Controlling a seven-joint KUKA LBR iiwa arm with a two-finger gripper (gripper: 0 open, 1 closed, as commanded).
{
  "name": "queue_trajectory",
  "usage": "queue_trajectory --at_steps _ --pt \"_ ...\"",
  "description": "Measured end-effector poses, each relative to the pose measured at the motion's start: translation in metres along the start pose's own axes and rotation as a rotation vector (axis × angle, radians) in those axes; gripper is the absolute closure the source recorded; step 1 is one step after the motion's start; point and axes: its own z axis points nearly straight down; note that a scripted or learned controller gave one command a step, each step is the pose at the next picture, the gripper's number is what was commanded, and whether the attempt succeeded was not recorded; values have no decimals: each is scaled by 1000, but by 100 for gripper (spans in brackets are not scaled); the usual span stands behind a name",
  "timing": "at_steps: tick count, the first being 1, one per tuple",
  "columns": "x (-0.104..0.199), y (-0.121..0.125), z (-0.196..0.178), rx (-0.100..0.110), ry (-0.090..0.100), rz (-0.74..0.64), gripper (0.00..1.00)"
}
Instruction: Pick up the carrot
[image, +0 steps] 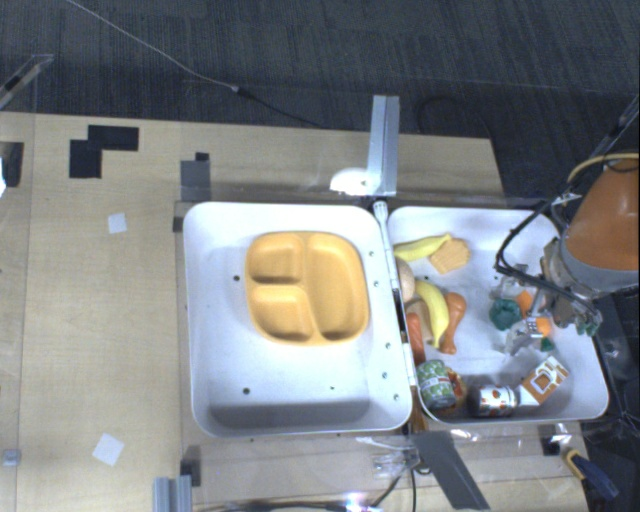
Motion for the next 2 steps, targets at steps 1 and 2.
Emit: queue_trajectory --at_steps 1,2 --pt "62 14 -2 1 -6 -25 0" --pt "-7 2 0 0 -3 310 0"
